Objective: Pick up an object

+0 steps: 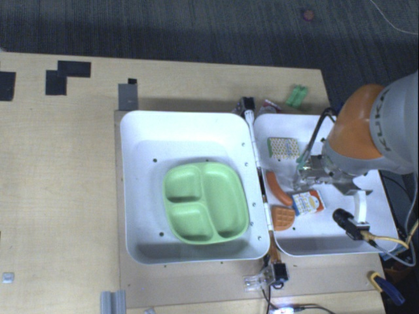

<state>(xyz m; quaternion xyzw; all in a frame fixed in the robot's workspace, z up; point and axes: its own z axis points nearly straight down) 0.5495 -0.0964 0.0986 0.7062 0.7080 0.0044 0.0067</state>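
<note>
Gripper [308, 173] is low in right bin [376, 237]; fingers hidden under wrist, so cannot tell open or closed. Small blue-white packet [308, 203] lies just below, orange sausage-like toy [277, 190] to its left. Nothing lifted yet; grasp + lift remain, approx 1 step in.

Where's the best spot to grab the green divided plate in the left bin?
Grip the green divided plate by its raised outer rim, coming straight down from above. It lies flat in the left bin, and the rim is the only thin edge; hedge on finger width.
</note>
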